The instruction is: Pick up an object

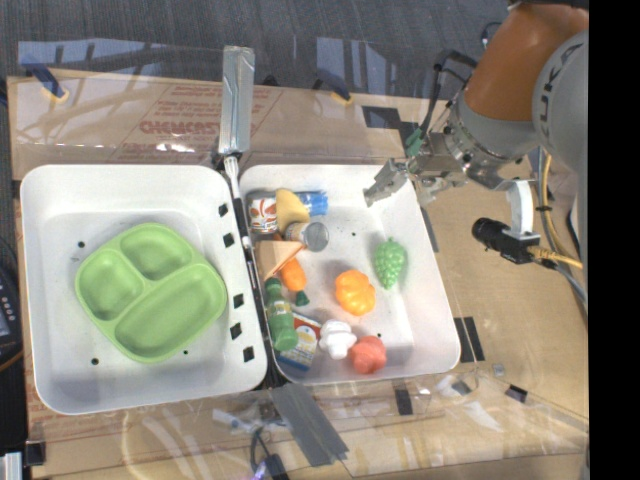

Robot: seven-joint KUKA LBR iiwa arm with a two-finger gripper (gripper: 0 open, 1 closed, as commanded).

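A grey robot arm with an orange band reaches in from the right, its hand (400, 187) hovering over the far right edge of the right bin (438, 313). The two fingers are spread apart with nothing between them. Below, the right bin holds toy food: green grapes (390, 262) nearest the hand, an orange pepper (354, 292), a red fruit (368, 355), a white mushroom (337, 339), a carrot (292, 274), a green bottle (279, 319), a banana (291, 207) and a small can (263, 214) at the far left. The left bin (50, 198) holds a green divided plate (150, 290). Both bins sit on the bench (510, 318).
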